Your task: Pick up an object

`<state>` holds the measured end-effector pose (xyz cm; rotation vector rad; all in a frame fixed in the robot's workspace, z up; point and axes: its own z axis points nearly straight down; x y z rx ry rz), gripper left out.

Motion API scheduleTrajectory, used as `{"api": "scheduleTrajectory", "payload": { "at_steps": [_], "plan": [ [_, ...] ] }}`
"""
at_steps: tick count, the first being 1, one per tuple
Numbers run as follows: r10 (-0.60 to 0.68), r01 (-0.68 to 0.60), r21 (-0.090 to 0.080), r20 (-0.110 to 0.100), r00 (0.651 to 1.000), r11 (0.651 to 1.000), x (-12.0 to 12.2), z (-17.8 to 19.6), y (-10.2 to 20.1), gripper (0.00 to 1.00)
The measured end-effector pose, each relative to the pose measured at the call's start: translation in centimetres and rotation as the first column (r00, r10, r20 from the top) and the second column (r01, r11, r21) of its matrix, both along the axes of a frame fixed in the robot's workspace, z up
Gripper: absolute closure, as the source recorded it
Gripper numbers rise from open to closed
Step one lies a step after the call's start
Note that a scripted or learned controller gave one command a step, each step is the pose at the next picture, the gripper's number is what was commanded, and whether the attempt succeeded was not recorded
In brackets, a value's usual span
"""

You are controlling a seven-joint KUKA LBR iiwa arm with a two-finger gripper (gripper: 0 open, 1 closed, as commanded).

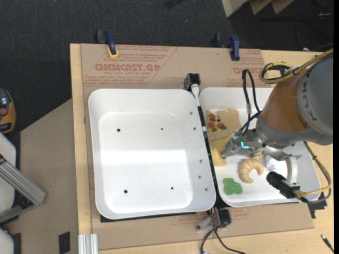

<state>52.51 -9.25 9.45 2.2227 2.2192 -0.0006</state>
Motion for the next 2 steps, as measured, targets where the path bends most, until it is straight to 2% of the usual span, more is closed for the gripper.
{"api": "scheduleTrajectory", "payload": {
  "at_steps": [1,2],
  "plan": [
    [0.004,-0.004,-0.002,0.007,1.0,1.0,7.3,-0.9,-0.8,0.0],
    [0.003,-0.003,-0.002,0.004,1.0,1.0,10.7,-0.9,-2.7,0.0]
  ]
}}
